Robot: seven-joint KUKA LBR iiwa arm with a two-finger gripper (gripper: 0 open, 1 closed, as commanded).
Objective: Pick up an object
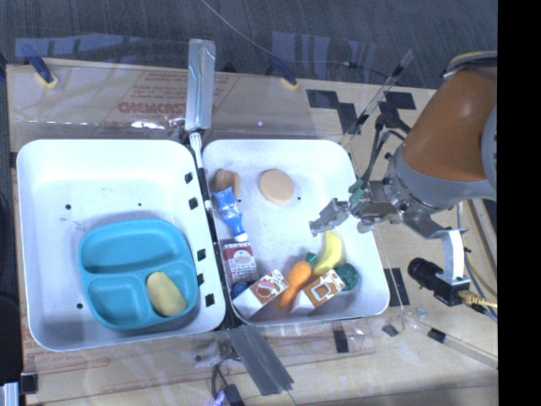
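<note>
Here the arm (448, 138) leans over the right bin (292, 155), its tool (325, 221) empty above the banana (328, 252), grip state unclear.

You see two smooth white plastic bins (51, 328), the blue divided tray (127, 252) of matt plastic, glossy plastic toy banana (330, 250) and carrot (296, 282), printed paper cartons (269, 290), and clear shiny sheeting (110, 91) behind.

Lab bench (101, 100), taped white bins (51, 167)

Faint red lettering on clear sheet (127, 91) behind bins, unreadable
</note>
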